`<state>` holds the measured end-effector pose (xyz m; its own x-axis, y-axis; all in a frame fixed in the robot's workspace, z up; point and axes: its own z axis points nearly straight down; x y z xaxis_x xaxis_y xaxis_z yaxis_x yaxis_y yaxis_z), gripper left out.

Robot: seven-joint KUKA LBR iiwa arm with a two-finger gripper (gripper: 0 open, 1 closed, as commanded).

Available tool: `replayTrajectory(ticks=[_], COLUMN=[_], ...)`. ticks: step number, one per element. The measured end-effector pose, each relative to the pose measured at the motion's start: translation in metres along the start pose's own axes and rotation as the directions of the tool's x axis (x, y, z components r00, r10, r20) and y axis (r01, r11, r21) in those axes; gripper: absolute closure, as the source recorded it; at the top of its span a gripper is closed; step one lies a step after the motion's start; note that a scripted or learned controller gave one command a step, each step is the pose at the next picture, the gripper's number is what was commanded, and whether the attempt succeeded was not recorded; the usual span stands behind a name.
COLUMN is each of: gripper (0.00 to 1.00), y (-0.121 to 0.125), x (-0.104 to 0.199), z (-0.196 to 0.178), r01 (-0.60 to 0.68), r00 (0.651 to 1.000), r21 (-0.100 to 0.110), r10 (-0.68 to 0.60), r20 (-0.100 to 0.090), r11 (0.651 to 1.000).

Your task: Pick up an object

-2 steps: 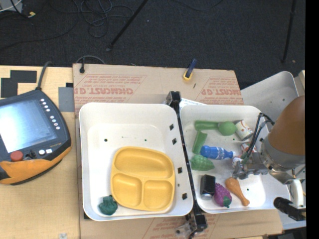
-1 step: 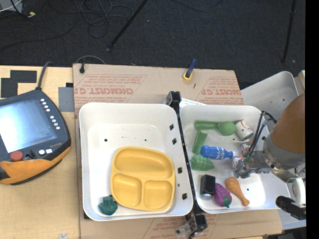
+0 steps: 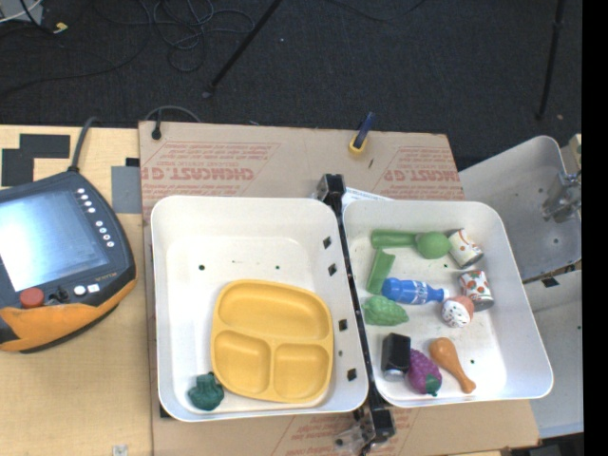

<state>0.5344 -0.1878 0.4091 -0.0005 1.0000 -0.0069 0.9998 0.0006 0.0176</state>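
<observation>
Rightward, toys crowd the right bin, blue bottle mid-bin, yellow tray left, claw state untellable.

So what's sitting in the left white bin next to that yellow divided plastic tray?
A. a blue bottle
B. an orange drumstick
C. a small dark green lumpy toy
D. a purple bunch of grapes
C: the small dark green lumpy toy lies at the yellow divided plastic tray's lower left corner in the left white bin; the other toys lie in the right white bin.
</observation>
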Motion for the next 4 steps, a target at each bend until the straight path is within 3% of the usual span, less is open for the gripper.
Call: replayTrajectory(ticks=[1, 2, 3, 4], gripper=[1.00, 1.00, 1.00, 1.00], y=[-0.059, -0.057, -0.057, -0.056], x=[-0.028, 0.057, -0.008, 0.058], z=[-0.139, -0.049, -0.116, -0.131], r01=[-0.003, 0.006, -0.005, 0.005], r00=[1.000, 1.000, 1.000, 1.000], r21=[0.004, 0.027, 0.013, 0.017], r10=[0.003, -0.006, 0.005, -0.005], r20=[-0.001, -0.012, -0.003, -0.008], r11=[1.000, 1.000, 1.000, 1.000])
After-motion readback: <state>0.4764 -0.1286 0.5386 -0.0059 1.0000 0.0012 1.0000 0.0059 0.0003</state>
